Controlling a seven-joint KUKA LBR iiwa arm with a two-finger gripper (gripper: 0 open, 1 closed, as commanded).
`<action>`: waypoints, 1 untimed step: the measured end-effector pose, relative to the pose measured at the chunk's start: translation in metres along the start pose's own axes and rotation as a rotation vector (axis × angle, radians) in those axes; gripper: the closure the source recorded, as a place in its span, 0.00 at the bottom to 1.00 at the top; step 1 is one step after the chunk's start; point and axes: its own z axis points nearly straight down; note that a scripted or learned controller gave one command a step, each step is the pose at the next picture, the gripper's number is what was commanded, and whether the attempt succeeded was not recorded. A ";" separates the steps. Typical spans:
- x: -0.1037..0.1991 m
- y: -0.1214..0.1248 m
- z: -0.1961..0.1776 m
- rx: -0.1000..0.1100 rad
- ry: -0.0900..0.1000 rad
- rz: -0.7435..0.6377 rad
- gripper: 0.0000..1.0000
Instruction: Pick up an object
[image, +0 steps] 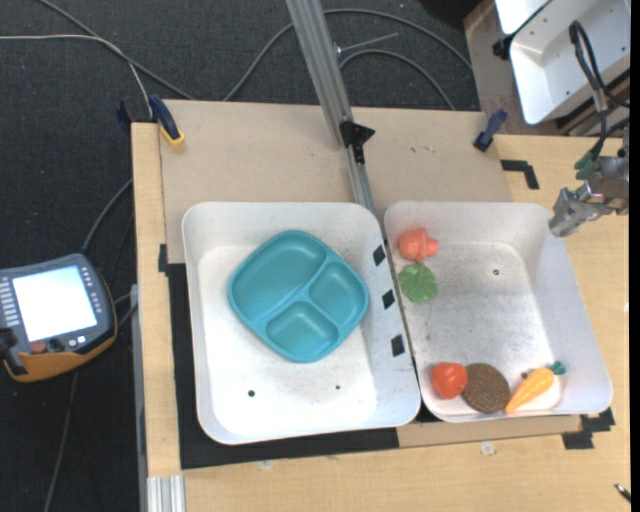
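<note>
The right bin (545, 300) holds several toy foods. An orange-pink piece (417, 244) and a green leafy piece (418, 284) lie along its left wall. A red tomato (448, 379), a brown round patty (485, 387) and an orange carrot (533, 387) rest in a row near its front edge. My gripper (567, 213) hangs at the far right, above the bin's back right corner, well away from every food piece. Nothing shows between its fingers.
The left bin (215, 300) carries a teal divided plate (297, 295). A grey metal pole (335, 95) slants down to the gap between the bins. A teach pendant (50, 315) lies off the bench at left. Blue clamps (165, 120) grip the bench's back corners.
</note>
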 end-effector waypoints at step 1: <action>0.057 -0.009 -0.001 0.007 0.004 -0.004 1.00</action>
